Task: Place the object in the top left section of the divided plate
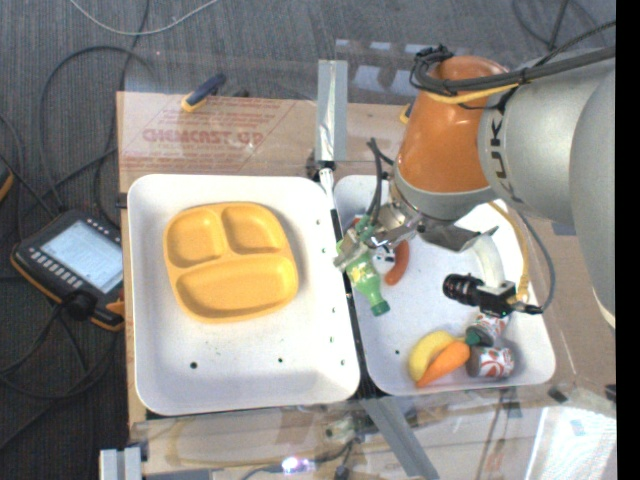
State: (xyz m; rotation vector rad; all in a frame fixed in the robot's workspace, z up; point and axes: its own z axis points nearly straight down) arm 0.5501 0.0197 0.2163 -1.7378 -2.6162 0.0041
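White right bin [530,363]: green bottle [369,286] just below fingers [352,250].

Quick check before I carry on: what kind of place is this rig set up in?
Most likely a robotics lab or test cell, not a kitchen. The food in the right bin looks like toys, a teach pendant lies on grey carpet beside the bench, and loose cables trail across the floor.

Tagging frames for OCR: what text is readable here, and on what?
"KU", vertical dark letters cut off by the frame, on the grey arm.
Mirrored red print on the cardboard sheet behind the left bin: too faint to read.
Screen of the handheld controller: too small.
Can label: blurred.
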